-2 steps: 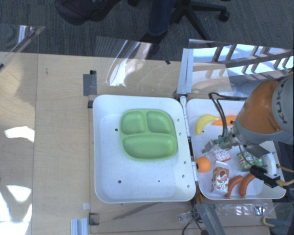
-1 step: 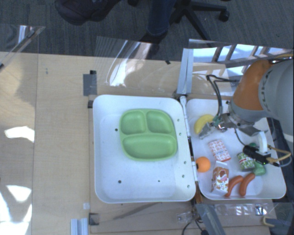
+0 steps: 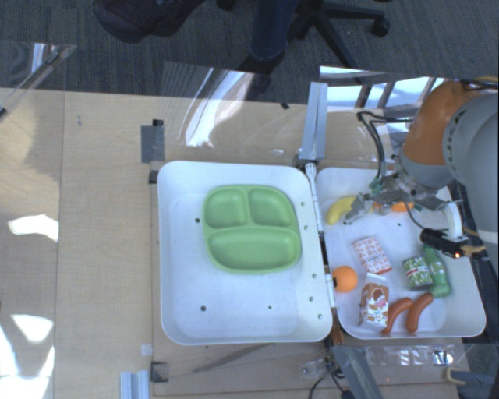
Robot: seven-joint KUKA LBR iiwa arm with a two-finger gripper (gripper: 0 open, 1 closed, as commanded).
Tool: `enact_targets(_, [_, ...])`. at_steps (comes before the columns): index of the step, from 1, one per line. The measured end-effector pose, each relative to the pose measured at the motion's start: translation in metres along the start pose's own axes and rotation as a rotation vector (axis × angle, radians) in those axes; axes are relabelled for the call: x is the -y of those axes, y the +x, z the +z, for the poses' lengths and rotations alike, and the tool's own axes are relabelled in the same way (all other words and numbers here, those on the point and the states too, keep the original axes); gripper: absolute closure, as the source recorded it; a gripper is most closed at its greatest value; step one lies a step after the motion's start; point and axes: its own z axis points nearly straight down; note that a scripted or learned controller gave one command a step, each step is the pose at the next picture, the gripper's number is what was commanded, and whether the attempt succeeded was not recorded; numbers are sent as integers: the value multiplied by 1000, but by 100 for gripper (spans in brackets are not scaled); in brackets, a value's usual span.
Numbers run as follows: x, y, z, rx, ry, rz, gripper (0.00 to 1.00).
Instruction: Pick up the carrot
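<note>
Right bin, near edge: I see two sausages, a carton, an orange.
Left bin: green divided plate.
Carrot: far end of right bin, touching the gripper, beside a banana.
Gripper: I can't tell its state.

One fixed camera, mounted above the bench, looks down at a slant on two white bins: left bin, right bin. Far enough back to take in both bins, bare benchtop at left and floor with chair legs along the top. Arm enters from the right.
</note>
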Motion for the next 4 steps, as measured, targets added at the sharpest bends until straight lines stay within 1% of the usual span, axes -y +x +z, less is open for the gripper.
enact_targets(1, [61,-25,-27,23,-31,-54,0])
enact_targets(2, [19,-43,-8,25,-32,-86,0])
enact_targets(3, [15,-41,-21,30,-40,-95,100])
enact_targets(4, [-17,32,-142,27,-34,-244,100])
